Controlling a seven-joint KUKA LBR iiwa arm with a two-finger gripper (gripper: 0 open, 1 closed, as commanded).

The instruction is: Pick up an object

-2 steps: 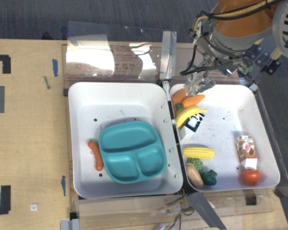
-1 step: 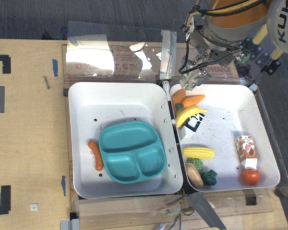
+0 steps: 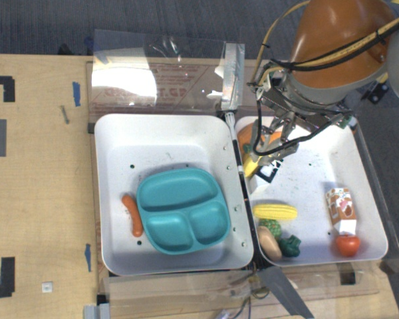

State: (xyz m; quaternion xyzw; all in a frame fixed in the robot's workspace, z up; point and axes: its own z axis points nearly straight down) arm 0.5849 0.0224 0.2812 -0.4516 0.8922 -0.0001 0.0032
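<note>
Glossy orange dome (image 3: 338,32) with yellow cables above grey wrist.

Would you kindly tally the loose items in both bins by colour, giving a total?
Teal: 1, divided plate
Red: 2, sausage, tomato
Yellow: 2, corn, banana
Green: 1, broccoli
Tan: 1, potato
Orange: 1, carrot
White-and-brown: 1, packet
Total: 9

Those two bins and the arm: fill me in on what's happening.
The arm hangs over the far end of the right bin, its gripper low by a carrot and a yellow item there. Nothing shows between its fingers. Nearer in that bin lie corn, broccoli, a tomato and a packet. The left bin holds a teal tray and a sausage.
</note>
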